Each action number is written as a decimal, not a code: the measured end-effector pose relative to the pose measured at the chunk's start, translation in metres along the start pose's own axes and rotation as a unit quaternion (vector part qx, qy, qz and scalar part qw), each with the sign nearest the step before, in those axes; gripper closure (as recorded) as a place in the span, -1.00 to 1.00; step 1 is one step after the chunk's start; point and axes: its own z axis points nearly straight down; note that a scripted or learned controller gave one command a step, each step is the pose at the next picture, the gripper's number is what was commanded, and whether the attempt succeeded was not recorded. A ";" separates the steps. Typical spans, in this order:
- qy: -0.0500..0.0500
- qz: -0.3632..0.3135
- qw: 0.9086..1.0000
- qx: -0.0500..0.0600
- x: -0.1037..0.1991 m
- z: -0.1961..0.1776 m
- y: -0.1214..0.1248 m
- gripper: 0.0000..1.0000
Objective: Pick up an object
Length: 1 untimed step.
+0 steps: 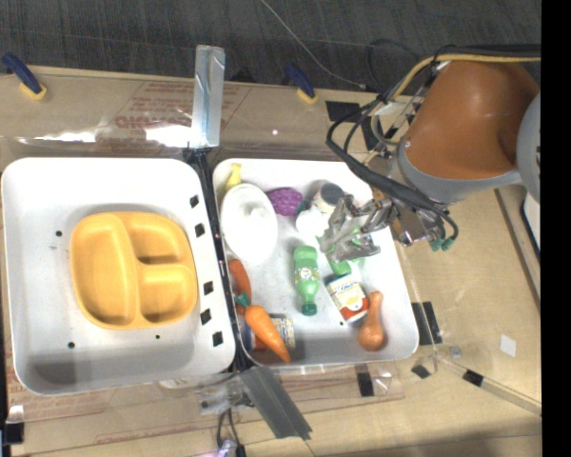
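White plastic walls of the right bin (405, 298) kept the clutter crowded together, so my claw (350, 239) hung low over its middle, just above a small carton (345, 296) beside the green bottle (306, 276). Whether the claw stood wide or narrow I could not tell. That carton lay tilted, white with a red and green label, an orange gourd (372, 323) touching it.

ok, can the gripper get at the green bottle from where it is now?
Probably yes. The gripper hangs over the right bin, just right of the green bottle, which lies flat with nothing on top; the small carton beside it leaves little room.
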 end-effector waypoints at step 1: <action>0.004 -0.037 0.999 -0.003 -0.054 0.013 0.039 1.00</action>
